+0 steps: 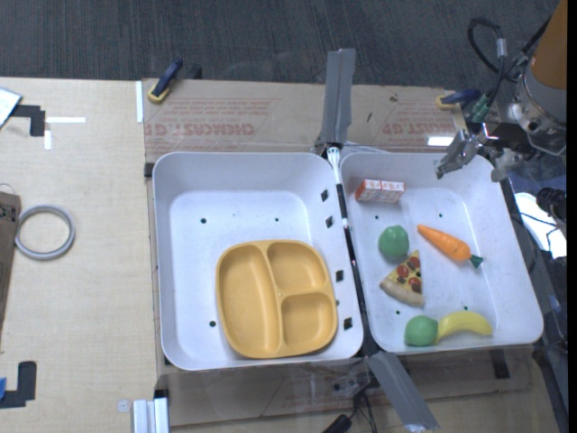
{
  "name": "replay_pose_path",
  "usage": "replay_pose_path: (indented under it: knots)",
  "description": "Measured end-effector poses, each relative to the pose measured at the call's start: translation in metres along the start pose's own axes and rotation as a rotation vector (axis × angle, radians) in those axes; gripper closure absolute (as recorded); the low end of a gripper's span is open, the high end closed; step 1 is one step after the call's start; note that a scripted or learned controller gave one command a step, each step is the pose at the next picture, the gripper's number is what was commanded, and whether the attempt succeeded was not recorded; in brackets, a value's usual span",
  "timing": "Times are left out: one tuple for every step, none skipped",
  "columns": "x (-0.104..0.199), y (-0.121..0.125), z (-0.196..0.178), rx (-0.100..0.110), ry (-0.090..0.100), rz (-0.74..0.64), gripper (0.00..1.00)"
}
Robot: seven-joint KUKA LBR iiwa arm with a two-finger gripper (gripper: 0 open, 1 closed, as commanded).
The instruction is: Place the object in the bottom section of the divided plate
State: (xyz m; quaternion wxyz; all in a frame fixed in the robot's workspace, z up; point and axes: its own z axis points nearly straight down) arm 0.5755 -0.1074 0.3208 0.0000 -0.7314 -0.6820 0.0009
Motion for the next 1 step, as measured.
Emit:
replay_pose_path:
  knots:
    - [-0.0067,0.0056,0.0522,0.002,0.000,-0.022,0.00]
